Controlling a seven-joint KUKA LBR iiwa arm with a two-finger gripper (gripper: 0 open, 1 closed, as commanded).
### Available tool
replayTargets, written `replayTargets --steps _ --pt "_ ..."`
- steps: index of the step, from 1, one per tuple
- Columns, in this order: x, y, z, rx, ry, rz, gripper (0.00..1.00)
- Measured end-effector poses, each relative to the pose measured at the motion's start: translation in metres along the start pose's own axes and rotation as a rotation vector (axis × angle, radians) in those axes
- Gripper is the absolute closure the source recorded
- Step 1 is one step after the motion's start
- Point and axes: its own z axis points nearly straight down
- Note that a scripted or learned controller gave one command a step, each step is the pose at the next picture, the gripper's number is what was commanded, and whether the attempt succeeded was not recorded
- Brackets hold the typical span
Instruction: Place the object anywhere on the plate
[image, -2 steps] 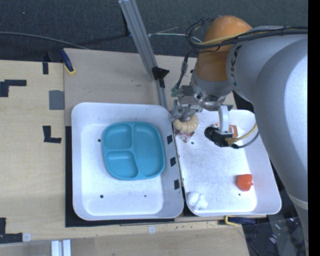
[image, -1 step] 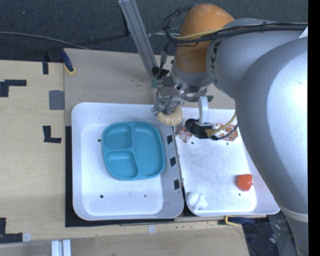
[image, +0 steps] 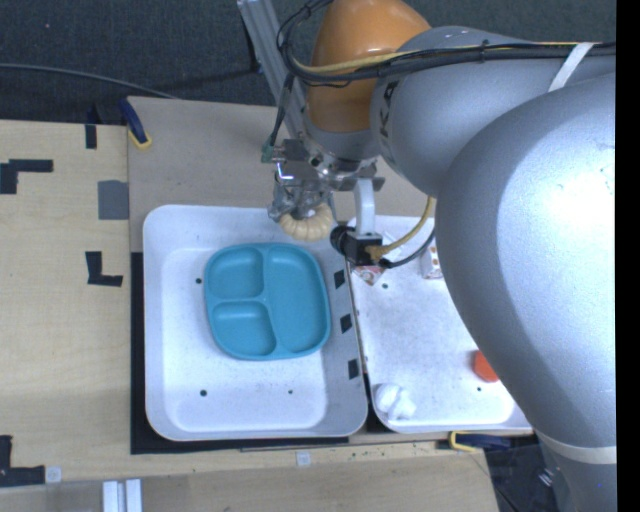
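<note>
A blue plate with three compartments lies in the left white bin, toward its back right. My gripper hangs just past the plate's far edge, over the bin's back rim. A small round tan object, ridged like a pastry, sits between its fingers, and the gripper is shut on it. The object's lower edge is level with the plate's far rim and stays outside it. The wrist above hides the object's top.
The right bin holds a small orange thing beside my arm and a white lump in its front left corner. A black fitting with cables hangs over the divide between the bins. My grey arm covers the right side.
</note>
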Motion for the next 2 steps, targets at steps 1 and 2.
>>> replayTargets --steps 1,2 --pt "0.0517 0.0221 0.0181 0.002 -0.001 0.001 1.0" --pt "0.0492 0.022 0.0166 0.001 -0.004 0.003 0.0"
